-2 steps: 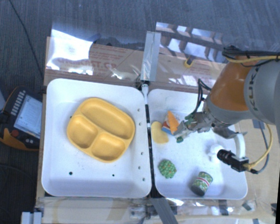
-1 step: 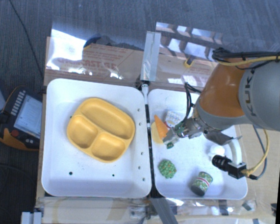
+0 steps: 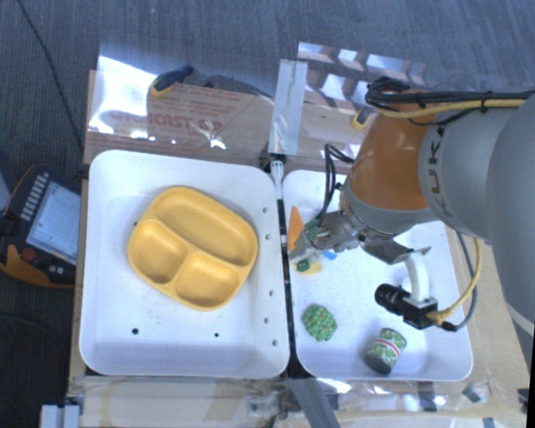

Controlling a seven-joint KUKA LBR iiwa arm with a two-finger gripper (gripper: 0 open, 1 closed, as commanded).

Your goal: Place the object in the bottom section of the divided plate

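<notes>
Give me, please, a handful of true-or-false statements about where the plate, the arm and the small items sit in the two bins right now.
1. The yellow divided plate lies in the left bin. True.
2. A green lumpy object sits in one of the plate's sections. False: it lies on the floor of the right bin, and the plate's sections hold nothing.
3. The gripper is over the right bin, near the divider between the bins. True.
4. A small can stands upright in the left bin. False: it lies tilted in the right bin.
5. An orange piece rests by the right bin's left wall. True.
</notes>
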